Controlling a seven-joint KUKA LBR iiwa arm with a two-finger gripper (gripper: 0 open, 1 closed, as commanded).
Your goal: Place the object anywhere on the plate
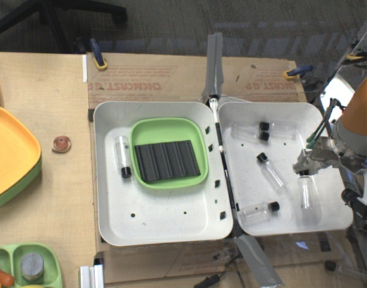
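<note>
— Fingers (307,165): open or closed?
— I cannot tell; they hang over the right bin (289,221), near a clear tube (305,192).
— And the green plate (169,153)?
— In the left bin (156,224), under a dark ridged block (168,161). Another tube (122,155) lies just left.

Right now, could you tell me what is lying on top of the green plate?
A dark ribbed mat lies on the green plate, covering most of its floor; whatever sits beneath it is hidden.
</note>
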